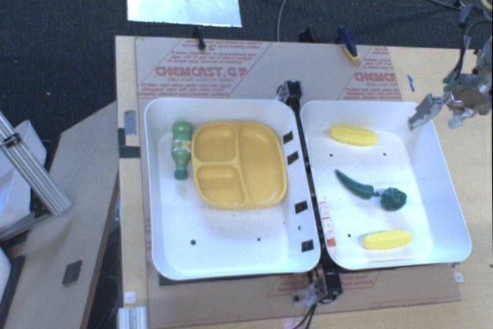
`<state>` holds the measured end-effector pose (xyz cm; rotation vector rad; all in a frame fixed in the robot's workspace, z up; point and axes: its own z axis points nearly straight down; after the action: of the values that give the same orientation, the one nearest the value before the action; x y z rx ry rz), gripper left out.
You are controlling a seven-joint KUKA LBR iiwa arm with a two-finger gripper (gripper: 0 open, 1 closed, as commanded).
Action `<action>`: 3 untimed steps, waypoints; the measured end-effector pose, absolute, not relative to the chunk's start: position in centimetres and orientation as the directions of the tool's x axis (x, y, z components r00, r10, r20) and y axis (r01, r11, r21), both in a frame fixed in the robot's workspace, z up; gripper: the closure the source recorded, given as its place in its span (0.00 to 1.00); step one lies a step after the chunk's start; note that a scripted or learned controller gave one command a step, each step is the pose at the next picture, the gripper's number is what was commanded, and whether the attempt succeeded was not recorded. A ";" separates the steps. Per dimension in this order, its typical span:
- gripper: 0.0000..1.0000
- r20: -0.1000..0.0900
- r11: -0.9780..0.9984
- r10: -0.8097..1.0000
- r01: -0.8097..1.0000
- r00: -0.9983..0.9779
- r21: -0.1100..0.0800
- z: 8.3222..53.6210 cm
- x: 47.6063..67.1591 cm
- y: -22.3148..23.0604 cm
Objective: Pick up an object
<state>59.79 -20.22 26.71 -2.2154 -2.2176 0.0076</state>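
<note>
The right bin (439,189) holds a yellow corn cob (353,136) at its far side. A dark green vegetable with a leafy head (372,191) lies in its middle, and a second yellow piece (387,240) rests near the front. My gripper (442,113) hangs over the bin's far right corner, above the rim, to the right of the corn cob. Its two metal fingers (423,112) are spread open with nothing between them.
In the left bin (166,243) a yellow divided plate (239,164) lies beside a small green bottle (181,149). A black hinge strip (304,173) runs between the bins. Cables and a blue clamp (348,42) sit behind the bins.
</note>
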 end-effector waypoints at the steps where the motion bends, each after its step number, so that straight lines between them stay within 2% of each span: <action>1: 0.00 -0.001 0.004 1.000 1.000 -0.004 0.003 27.4 60.0 -20.2; 3: 0.00 0.000 0.001 1.000 1.000 -0.001 -0.001 15.1 59.6 -20.2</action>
<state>59.61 -20.16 15.10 -2.2193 -2.2225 0.0012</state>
